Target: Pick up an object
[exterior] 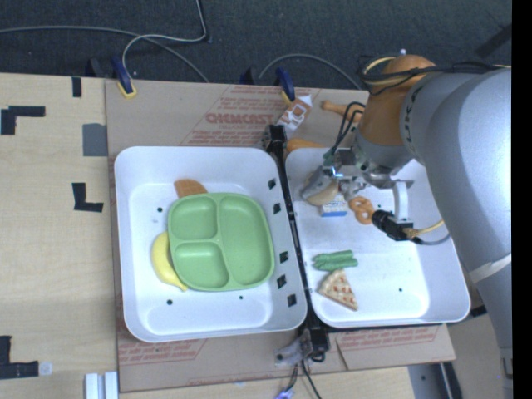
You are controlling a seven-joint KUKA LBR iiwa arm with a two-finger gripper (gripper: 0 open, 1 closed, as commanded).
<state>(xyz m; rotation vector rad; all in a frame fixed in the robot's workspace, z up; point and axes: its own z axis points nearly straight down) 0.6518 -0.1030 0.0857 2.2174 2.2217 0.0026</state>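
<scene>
The gripper (332, 181) is low in the right bin (416, 302), near its far left corner, and it hangs over a small tan thing (317, 194) with a blue bit (333, 212) just under it. I cannot tell how the gripper is set, because the wrist and wires cover it from above. I also cannot tell if the tan thing is in its grip or just lying below it. Just to the right of the gripper sits an orange ring (361, 209), close enough that it may be touching the tool. Nearer to the camera lie a green bean (334, 261) and a pizza slice (338, 289), a little apart from each other and well away from the gripper. The left bin (137, 306) holds a green plate (221, 241) with a banana (165, 263) tucked along its left edge and an orange piece (190, 187) peeking out at the far side. My guess is that the tan thing is the one to pick. It could go wrong in a few ways. The tan thing lies close to the bin wall, so a finger may hit the wall and not close around it. The ring is so near that it could get bumped or grabbed too. If the grip lands on an edge, the thing may slip out as the arm (465, 131) lifts
</scene>
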